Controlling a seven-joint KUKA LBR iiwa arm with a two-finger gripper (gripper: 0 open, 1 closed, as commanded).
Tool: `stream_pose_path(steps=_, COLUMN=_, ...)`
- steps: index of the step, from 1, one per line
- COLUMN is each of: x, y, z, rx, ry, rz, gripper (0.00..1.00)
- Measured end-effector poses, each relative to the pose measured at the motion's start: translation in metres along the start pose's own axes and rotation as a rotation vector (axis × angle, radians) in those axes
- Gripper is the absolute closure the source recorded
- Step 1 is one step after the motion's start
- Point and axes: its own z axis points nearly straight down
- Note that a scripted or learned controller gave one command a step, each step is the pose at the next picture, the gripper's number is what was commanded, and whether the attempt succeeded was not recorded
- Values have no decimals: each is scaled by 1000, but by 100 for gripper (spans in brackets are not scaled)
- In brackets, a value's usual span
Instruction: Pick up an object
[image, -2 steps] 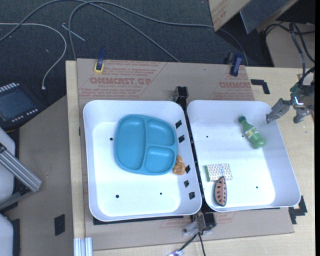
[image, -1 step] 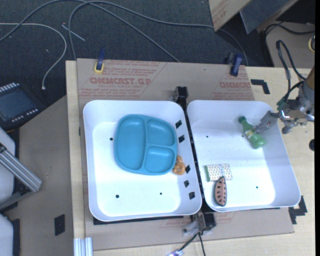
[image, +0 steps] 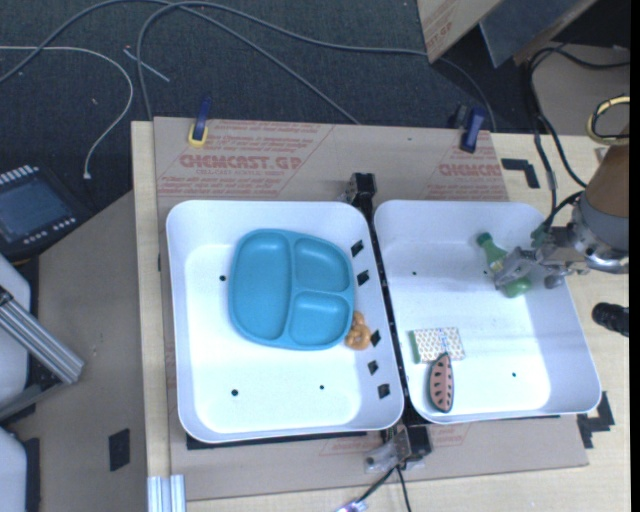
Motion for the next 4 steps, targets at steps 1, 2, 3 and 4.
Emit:
stream_pose_path(steps=1, x=5, y=1, z=52, rx=-3, ry=7, rz=-4, gripper=0)
stream_pose_path(steps=2, x=2, y=2, z=38, rx=-8, ry=0, rz=-3, gripper=100)
stream_pose_path(steps=3, x=0, y=11, z=-9, rx=-13, ry=-5, rz=-1, gripper=100)
stream_pose_path(steps=4, x=3, y=17, z=-73, rx=-15, ry=-6, rz=-2, gripper=100)
